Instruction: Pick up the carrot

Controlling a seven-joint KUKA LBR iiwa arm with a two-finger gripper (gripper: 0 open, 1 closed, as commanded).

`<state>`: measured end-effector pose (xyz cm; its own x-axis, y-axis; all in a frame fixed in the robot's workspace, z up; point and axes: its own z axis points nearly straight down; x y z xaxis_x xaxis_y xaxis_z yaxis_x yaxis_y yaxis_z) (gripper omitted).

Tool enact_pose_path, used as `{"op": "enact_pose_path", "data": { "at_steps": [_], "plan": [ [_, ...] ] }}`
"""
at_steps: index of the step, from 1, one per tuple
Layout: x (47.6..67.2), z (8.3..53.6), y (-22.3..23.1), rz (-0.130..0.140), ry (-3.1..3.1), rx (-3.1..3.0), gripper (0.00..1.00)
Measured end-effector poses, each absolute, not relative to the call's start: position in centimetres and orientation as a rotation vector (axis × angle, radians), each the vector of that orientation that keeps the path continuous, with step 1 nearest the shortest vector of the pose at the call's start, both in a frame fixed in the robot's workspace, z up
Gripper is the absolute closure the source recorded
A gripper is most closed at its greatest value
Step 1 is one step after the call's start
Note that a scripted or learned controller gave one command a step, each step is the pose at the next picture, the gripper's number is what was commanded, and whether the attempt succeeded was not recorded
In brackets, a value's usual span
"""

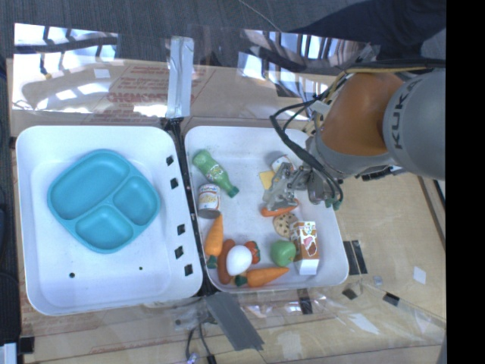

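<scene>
Three orange carrot-like pieces lie in the right bin [333,268]. One carrot [214,236] lies by the bin's left wall, below a small can. A second carrot [265,276] lies along the front wall. A small orange piece [274,211] shows just under my gripper [279,196]. The gripper hangs low over the bin's middle, its metal tip pointing down and left at that piece. The tip's own body hides whether anything is in it.
A green bottle [214,173], a can [208,199], a white egg [239,259], a green round fruit [283,252], a cookie [285,223] and a small carton [306,245] crowd the right bin. The left bin [30,226] holds a blue divided plate [102,199].
</scene>
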<state>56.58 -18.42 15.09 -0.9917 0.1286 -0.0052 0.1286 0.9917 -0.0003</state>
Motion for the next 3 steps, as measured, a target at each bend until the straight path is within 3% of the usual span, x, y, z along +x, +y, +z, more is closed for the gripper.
{"op": "enact_pose_path", "data": {
  "at_steps": [1, 2, 3],
  "plan": [
    [58.6, 12.3, -20.9, -0.001, 3.130, 0.256, 1.00],
    [62.3, 32.2, -21.1, -0.004, 3.114, 0.302, 1.00],
    [58.2, 19.8, -20.1, 0.003, 3.147, 0.016, 1.00]
  ]
}}
